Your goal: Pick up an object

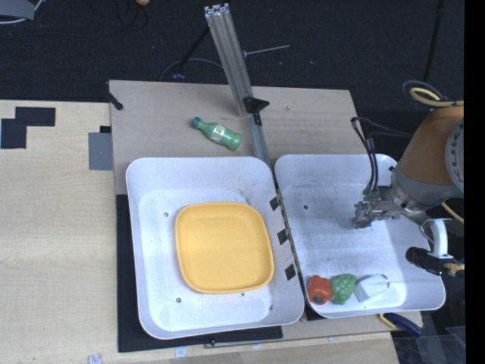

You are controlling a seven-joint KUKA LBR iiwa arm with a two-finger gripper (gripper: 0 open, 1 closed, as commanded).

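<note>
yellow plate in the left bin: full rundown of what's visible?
The yellow plate is a rounded-square dish, plain matte yellow, plastic by its look, with a slightly raised rim and a flat centre. It lies flat and face up on the floor of the left bin, roughly central, turned a little against the bin's walls. Nothing rests on it and nothing else touches it. It looks whole and clean. The gripper is over the right bin, well apart from it.

We are seeing a pale wooden bench lying under dark flooring trailing cables.
</note>
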